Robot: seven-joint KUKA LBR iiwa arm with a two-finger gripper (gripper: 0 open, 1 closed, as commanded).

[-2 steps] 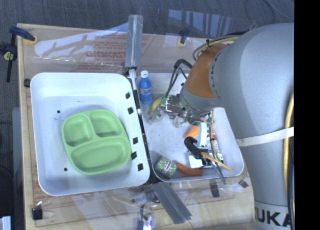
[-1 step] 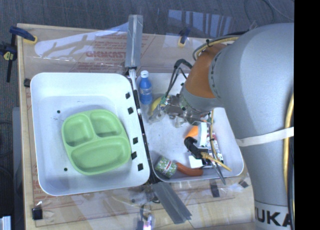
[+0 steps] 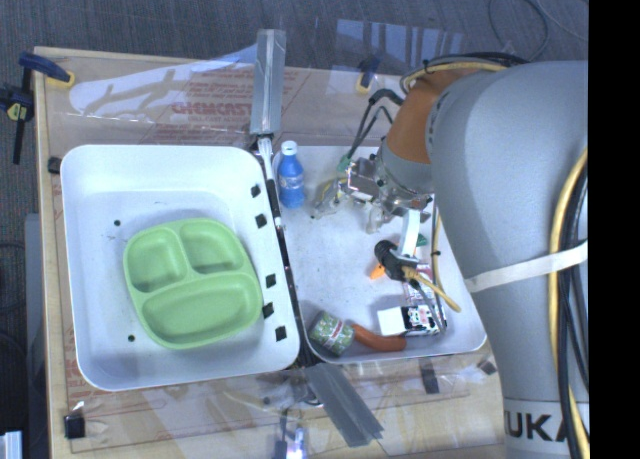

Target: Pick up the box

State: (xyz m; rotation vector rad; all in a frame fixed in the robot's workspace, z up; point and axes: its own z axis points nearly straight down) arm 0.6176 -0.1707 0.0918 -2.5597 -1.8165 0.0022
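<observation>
Bench (image 3: 150, 97) under two white bins (image 3: 90, 187)

Smooth white plastic bins (image 3: 90, 347), faintly glossy. Matt green plastic tray (image 3: 190, 282) well left of the gripper (image 3: 370, 199). Glossy blue plastic bottle (image 3: 290, 177) just left of it. Bare metal at the gripper itself, satin grey casing and orange band (image 3: 415, 122) above. Printed glossy card on the box (image 3: 412, 319) below it. Pale wood bench (image 3: 50, 247) under clear shiny film.
</observation>
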